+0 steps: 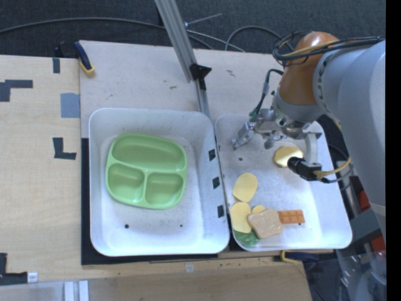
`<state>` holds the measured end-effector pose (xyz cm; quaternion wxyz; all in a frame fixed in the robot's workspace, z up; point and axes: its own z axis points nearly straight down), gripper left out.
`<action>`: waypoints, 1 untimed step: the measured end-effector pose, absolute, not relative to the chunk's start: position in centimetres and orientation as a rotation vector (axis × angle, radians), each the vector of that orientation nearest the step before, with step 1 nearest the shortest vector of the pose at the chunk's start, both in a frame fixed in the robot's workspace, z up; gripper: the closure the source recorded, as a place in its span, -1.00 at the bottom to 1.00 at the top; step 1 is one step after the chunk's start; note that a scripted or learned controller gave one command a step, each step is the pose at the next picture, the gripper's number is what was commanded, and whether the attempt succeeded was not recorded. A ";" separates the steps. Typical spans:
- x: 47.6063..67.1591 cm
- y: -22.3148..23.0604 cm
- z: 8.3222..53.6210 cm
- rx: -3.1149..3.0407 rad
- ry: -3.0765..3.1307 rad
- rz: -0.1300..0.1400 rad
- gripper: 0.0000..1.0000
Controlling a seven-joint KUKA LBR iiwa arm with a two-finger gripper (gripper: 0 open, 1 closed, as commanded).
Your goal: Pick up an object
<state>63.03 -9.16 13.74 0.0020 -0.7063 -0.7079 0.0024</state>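
Where the bench is viewed from above at a slant, the following is catalogued.

Left bin: a shallow white plastic bin (100,231) in which a light-green three-compartment plastic plate (147,170) is laid flat, well apart from the arm.

Right bin: a second shallow white bin (326,224) in which the candidate objects are kept, so that they are within the arm's reach.

Objects for picking: a pale yellow round slice (245,186) near the bin's middle; a second yellow slice (240,216) just below it; a tan bread-like slab (266,223) touching that slice; a small orange ridged block (291,217) just beside the slab; a yellow rounded piece (287,156) near the wrist, partly covered by a black cable.

Arm: a grey arm with an orange band (310,68) is brought in from the right, over the right bin's far end.

Gripper: the two-finger metal gripper (258,137) is hung over bare bin floor; nothing is seen between its tips, and whether it is released or clenched cannot be told.

Judgement: no object is yet taken; the nearest candidates are judged to be the yellow pieces.
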 end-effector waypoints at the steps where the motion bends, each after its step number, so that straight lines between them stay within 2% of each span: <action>1: 63.0 -9.1 8.6 -2.219 -2.225 0.004 -1.00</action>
